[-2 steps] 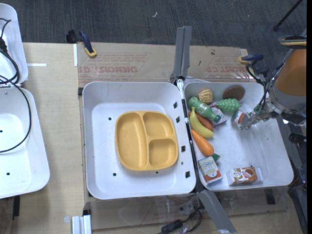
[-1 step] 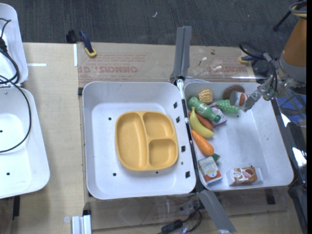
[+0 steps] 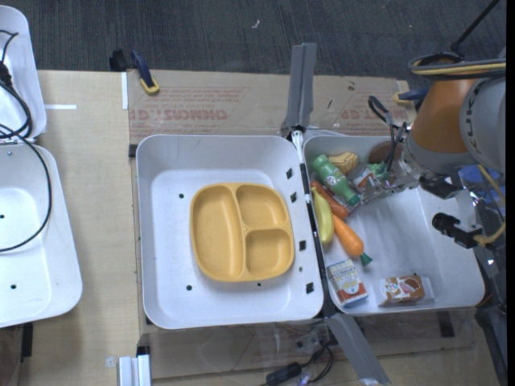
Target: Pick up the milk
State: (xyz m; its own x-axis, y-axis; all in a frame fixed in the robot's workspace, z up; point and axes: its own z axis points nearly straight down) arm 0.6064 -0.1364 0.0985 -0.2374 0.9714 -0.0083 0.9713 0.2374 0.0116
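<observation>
The cardboard sheet (image 3: 201,103) under the bins carries red printed letters, upside down in this view. They seem to read "CHEMCZ" and then "GR", but I cannot be sure. The milk carton (image 3: 348,283) and the small packet (image 3: 402,289) have printing too small to read.

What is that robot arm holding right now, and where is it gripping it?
It cannot be told: the gripper sits among the toy food by the green bottle.

The arm's gripper (image 3: 376,180) sits low in the right bin (image 3: 451,292), beside a green bottle (image 3: 335,180). A milk carton (image 3: 348,283) lies near that bin's front-left corner, and a yellow divided plate (image 3: 241,232) rests in the left bin (image 3: 161,240).
</observation>
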